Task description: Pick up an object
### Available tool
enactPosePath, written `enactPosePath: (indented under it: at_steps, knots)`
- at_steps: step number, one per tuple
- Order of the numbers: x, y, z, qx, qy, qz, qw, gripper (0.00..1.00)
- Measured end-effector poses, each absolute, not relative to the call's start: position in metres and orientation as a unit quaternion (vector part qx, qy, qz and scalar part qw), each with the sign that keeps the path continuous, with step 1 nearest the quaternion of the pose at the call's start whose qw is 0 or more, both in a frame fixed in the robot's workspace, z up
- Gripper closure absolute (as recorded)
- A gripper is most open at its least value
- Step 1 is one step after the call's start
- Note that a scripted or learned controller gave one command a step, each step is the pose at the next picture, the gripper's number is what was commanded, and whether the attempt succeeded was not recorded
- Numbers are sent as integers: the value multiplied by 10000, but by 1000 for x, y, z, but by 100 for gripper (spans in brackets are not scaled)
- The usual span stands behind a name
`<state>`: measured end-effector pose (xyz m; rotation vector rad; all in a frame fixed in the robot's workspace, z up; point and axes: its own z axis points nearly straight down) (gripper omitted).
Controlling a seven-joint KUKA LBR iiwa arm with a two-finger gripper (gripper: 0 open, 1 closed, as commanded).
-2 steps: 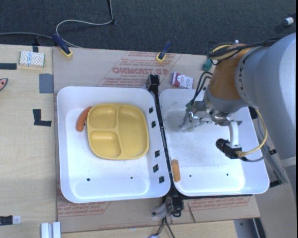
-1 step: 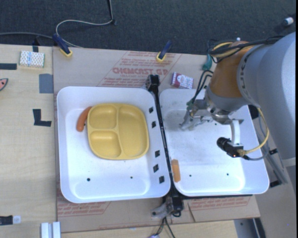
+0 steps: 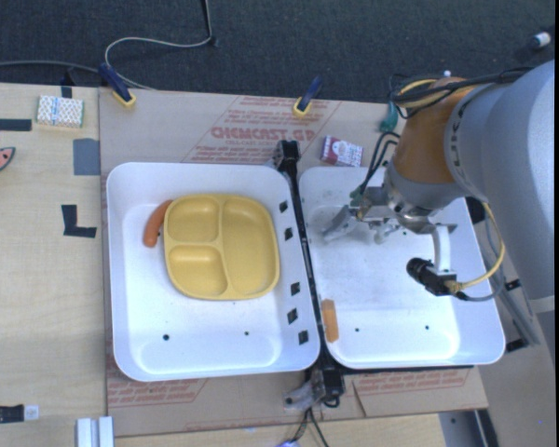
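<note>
A robotics lab or test cell is indicated. 2 shallow white bins [image 3: 130, 343] are set side by side on printed cardboard sheeting [image 3: 252, 133], which is held to the wooden surface [image 3: 37, 277] by yellow and blue spring clamps [image 3: 117, 84] at the far edge. Black tape marks [image 3: 73, 222] are stuck on the surface at the left. Loose cables [image 3: 158, 45] are trailed over dark carpet [image 3: 354, 17] beyond. An industrial arm [image 3: 475, 138] is mounted at the right.

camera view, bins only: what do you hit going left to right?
Orange sausage-shaped piece at the yellow tray's left edge → yellow divided tray → small orange piece by the right bin's left wall → gripper, reaching into the right bin.
</note>
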<state>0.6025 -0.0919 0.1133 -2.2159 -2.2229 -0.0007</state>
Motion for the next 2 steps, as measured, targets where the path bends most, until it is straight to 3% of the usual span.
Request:
enactPosePath:
  at_steps: [1,2]
  knots:
    - [611,-93,86,-7065,-7077,8,1,0]
    - [611,-93,95,-7062,-7080,1,-13,100]
